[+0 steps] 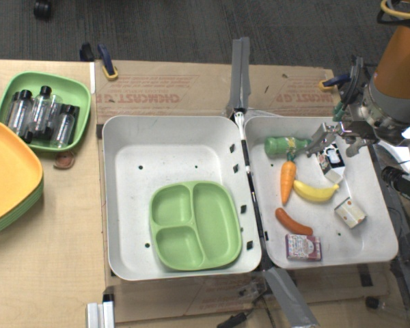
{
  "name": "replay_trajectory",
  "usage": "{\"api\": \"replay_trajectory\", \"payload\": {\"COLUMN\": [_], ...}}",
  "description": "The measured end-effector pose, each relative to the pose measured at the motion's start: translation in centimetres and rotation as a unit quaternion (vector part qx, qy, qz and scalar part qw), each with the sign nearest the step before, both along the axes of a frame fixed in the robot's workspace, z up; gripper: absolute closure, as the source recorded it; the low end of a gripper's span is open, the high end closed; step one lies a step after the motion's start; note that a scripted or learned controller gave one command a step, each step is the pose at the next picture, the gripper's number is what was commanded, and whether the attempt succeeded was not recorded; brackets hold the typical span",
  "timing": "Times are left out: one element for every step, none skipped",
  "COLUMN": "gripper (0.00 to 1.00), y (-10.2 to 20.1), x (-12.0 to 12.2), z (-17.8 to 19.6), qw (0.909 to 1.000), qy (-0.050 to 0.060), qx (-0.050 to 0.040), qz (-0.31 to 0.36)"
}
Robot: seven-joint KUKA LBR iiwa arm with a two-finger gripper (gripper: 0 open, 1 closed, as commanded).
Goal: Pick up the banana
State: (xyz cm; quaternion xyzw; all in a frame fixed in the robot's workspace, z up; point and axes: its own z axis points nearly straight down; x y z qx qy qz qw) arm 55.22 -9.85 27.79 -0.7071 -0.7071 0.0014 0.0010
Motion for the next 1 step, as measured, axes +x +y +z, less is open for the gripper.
{"api": "replay_trajectory", "payload": {"gripper": [1.0], "y": [-0.1], "x": [0.03], "z": [0.79], "qw": [1.0], "qy": [0.001], "qx": [-0.0004], "qz": [-0.001]}}
